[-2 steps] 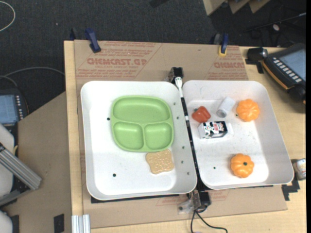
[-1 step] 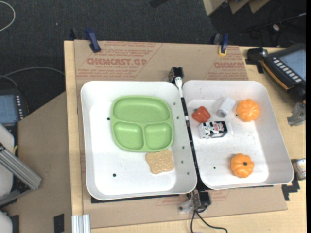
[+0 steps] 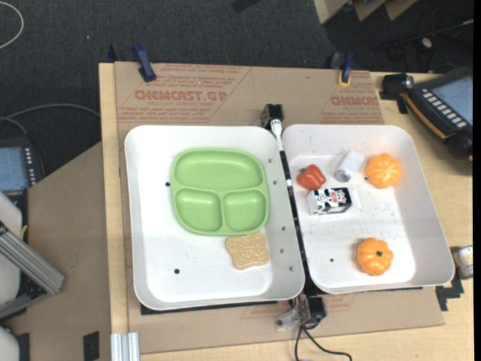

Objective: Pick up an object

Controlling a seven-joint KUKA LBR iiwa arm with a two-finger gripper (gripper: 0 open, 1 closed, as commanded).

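**Two bins, seven loose things**

The brown board [image 3: 225, 77] under the bins is printed in red "CHEMCAST GP".

The left bin [image 3: 134, 201] holds a green divided plate [image 3: 218, 190], with a tan biscuit-like piece [image 3: 248, 250] touching its lower edge.

In the right bin [image 3: 430, 209], a red piece [image 3: 310, 177], a white cylinder [image 3: 348, 165], a black-and-white packet [image 3: 331, 200] with unreadable print and an orange pumpkin [image 3: 383, 170] cluster near the far edge. A second pumpkin [image 3: 374, 256] sits apart, with open floor around it.

I cannot tell how the gripper stands.
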